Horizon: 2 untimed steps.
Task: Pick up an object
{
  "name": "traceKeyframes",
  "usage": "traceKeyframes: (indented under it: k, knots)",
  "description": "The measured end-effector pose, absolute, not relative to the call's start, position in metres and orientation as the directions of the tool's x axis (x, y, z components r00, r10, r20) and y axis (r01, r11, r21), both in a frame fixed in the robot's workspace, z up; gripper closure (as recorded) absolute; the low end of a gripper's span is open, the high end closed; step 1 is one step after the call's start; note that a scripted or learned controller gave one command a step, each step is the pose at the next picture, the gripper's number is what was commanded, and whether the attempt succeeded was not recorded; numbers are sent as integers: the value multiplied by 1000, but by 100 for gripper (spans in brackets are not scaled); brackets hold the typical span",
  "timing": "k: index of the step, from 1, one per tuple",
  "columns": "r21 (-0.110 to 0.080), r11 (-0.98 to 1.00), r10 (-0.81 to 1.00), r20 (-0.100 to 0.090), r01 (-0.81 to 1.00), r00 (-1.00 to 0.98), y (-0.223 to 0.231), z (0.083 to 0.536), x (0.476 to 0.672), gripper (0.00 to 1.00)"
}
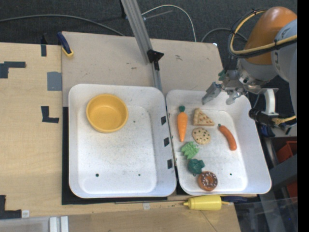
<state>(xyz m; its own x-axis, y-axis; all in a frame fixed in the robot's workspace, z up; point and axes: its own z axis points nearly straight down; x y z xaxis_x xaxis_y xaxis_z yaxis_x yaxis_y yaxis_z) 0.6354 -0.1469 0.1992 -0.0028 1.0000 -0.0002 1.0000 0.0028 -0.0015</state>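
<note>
Toys (202, 135) all lie in your right bin (253, 144); the gripper (222, 94) hovers at its far edge, spread open, holding nothing.

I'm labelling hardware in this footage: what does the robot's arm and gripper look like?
The grey KUKA arm carries a rounded orange band, looped by black-and-yellow cables. Its wrist ends in a small grey metal two-finger gripper. A white cylindrical part and more cables hang beside it.
</note>
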Motion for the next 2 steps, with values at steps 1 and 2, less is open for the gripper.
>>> traceKeyframes:
  k: [1,2]
  knots:
    - [-2,3,1000,-1,1000,-3,-147,199,635,0]
    - [-8,2,1000,0,1000,-2,-148,134,634,0]
